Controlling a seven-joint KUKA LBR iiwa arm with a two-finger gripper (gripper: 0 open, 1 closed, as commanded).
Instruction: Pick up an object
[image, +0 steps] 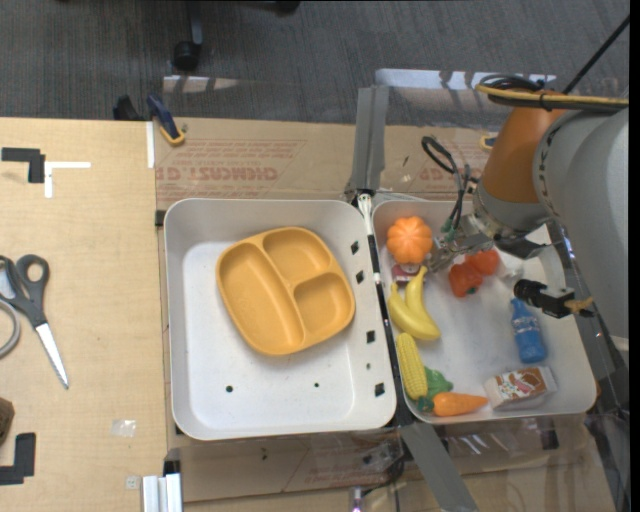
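gripper (462, 243) low in right bin (560, 395), upper centre-right of frame, just beside red pepper (470, 274) | finger state: cannot tell | orange (409, 239) just left of it | banana (414, 306), corn (411, 365), carrot (458, 404) along bin's left side | yellow plate (286, 289) in left bin (195, 400)

Orange divided plate (286, 289) in white left bin (190, 330); right of plate: orange pumpkin (409, 239), yellow banana (413, 309), yellow corn (411, 364), blue bottle (528, 332), red pepper (471, 273).
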